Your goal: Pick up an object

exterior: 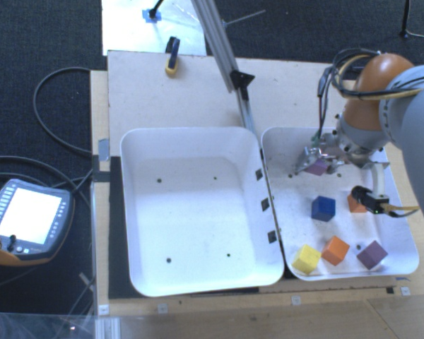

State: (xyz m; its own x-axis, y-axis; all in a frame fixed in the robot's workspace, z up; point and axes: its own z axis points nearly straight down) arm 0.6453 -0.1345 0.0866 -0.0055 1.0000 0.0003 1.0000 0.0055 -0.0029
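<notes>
Nearest the camera, along the near rim of the right bin (410, 263), lie three blocks in a row: a yellow block (306, 258), an orange block (335, 250) and a dark purple block (372, 254). Farther in sits a blue block (323, 208), and a second orange block (356, 203) lies partly hidden behind a black fitting on the arm. The left bin (198, 143) adjoins the right bin on the table (155, 90).

Pincer position: the pincer (316, 162) is low in the far part of the right bin, directly at a light purple block (316, 167). The block shows just below the metal fingers. Whether the fingers are spread or closed on it cannot be told from this angle, and a secure hold cannot be confirmed.

Step in hand, by judgement: the grasp attempt on the light purple block, at or near the moment of closing.

Next move calls for:
1. Closure on two opposite faces of the block, if this is not yet done.
2. A straight vertical lift, clear of the bin wall.
3. A check that the block rises with the fingers; if it remains on the bin floor, the attempt has failed.
</notes>
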